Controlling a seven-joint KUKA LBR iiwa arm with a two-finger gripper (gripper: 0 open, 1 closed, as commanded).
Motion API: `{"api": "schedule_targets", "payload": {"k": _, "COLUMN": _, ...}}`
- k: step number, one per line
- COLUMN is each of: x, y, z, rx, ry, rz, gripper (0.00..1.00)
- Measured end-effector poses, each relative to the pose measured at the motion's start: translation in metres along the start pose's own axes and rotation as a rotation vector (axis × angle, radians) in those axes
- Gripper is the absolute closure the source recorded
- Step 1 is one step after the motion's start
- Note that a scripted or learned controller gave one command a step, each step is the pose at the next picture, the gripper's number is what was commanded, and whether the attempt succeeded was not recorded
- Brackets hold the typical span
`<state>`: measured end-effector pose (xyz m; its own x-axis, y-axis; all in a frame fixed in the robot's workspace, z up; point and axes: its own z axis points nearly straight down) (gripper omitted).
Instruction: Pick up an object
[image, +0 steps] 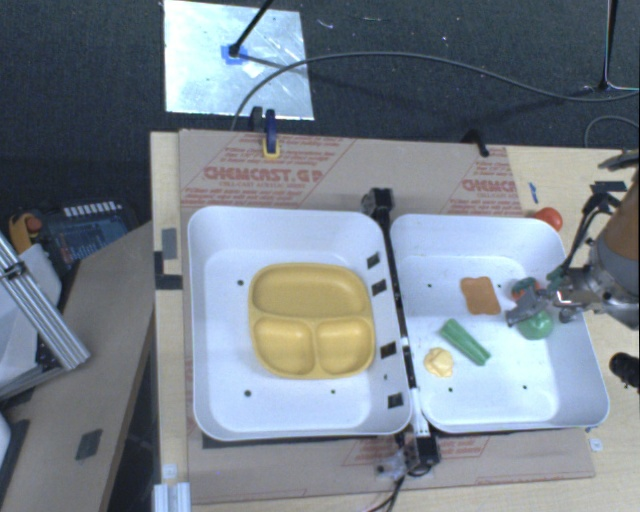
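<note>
You are seeing the gripper working low in the right bin, over a green object at its right side; its grip cannot be judged.

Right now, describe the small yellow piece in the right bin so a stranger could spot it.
Start at the right bin, which holds the loose items. Near its left wall, toward the front, lies the small yellow piece, just below-left of the green stick. It is the only pale yellow lump there; the orange piece sits farther back.
</note>
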<state>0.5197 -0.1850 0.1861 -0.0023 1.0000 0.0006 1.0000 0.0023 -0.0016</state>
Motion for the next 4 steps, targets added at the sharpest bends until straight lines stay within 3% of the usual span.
{"api": "schedule_targets", "payload": {"k": 2, "x": -0.004, "y": -0.007, "z": 0.098, "rx": -0.002, "ry": 0.0, "rz": 0.002, "gripper": 0.0}}
{"api": "schedule_targets", "payload": {"k": 3, "x": -0.005, "y": -0.006, "z": 0.085, "rx": -0.006, "ry": -0.003, "rz": 0.001, "gripper": 1.0}}
{"api": "schedule_targets", "payload": {"k": 4, "x": 0.002, "y": 0.001, "z": 0.026, "rx": -0.009, "ry": -0.003, "rz": -0.003, "gripper": 1.0}}
